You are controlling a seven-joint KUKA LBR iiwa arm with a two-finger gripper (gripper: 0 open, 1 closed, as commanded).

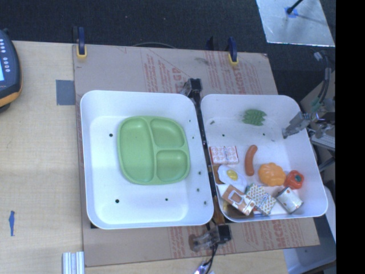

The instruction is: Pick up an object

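Green plate (153, 150), orange sausage (250, 160)

Pincer (292, 128) at the three o'clock edge of view, grey fingertip pointing toward nine o'clock, wrist mostly cut off

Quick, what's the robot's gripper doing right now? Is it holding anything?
Gripper: at the right bin's right edge, nothing seen in it; open or closed cannot be told.

Two white bins: left bin (91, 153) and right bin (274, 104). One green divided plate (153, 150) in the left. In the right: one green leafy piece (254, 117), one sausage (250, 160), one orange item (271, 174), one tomato (294, 180), one fried egg (229, 174), one can (289, 199), roughly three small packets, overlapping so hard to separate.
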